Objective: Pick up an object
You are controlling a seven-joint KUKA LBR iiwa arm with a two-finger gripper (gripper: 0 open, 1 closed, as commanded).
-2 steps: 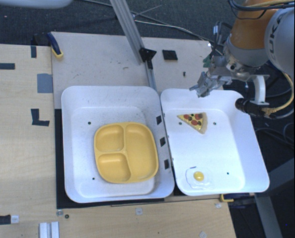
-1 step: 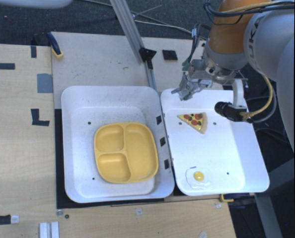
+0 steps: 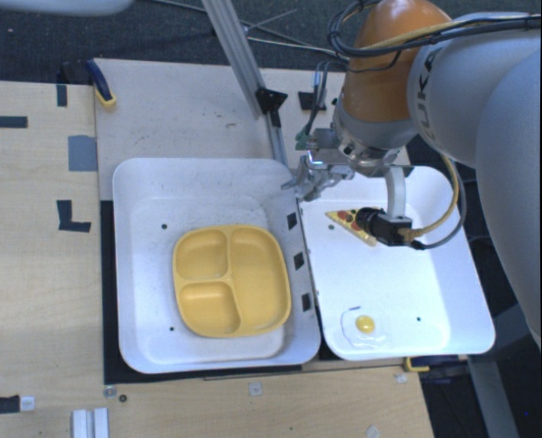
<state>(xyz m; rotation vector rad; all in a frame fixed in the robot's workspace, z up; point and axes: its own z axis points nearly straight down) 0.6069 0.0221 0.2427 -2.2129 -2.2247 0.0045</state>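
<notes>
The gripper (image 3: pixel 321 179) hangs over the right bin (image 3: pixel 453 322), near a pizza slice (image 3: pixel 351 223). I cannot tell its state. A fried egg (image 3: pixel 363 326) lies nearby.

The gripper (image 3: pixel 315 179) hangs over the right bin's (image 3: pixel 435 331) far-left corner, near a pizza slice (image 3: pixel 351 221); a fried egg (image 3: pixel 363 325) lies nearer.

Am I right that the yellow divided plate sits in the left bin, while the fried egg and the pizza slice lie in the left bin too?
Not quite. The camera view shows the yellow divided plate in the left bin, but the fried egg and the pizza slice lie in the right bin.
</notes>
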